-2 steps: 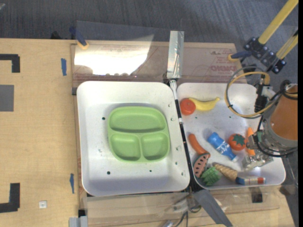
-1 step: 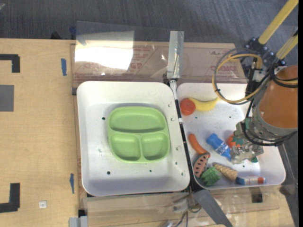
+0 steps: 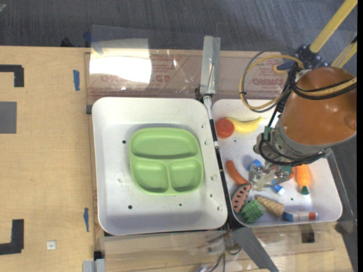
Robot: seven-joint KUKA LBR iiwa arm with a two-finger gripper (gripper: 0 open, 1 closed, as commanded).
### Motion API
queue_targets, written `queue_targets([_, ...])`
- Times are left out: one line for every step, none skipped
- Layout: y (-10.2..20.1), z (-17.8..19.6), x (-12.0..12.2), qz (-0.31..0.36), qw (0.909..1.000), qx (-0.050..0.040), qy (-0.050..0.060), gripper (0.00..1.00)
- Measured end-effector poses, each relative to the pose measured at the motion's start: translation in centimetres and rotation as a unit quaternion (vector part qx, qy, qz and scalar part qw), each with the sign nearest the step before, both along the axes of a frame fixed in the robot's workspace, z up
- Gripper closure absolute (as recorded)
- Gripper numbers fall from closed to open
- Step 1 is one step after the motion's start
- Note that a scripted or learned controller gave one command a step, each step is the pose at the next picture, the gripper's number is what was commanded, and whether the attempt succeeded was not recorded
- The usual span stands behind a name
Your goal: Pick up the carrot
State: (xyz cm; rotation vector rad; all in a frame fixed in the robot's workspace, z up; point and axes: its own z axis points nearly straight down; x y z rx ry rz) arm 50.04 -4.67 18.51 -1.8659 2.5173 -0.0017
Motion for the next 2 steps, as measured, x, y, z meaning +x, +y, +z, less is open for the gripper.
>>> queue_targets([-6.7, 8.4, -1.0, 0.066, 0.9978, -0.0033, -0.002, 1.0])
queue_targets([-11.1, 26.2, 3.4, 0.075, 0.9972, -0.0036, -0.003, 1.0])
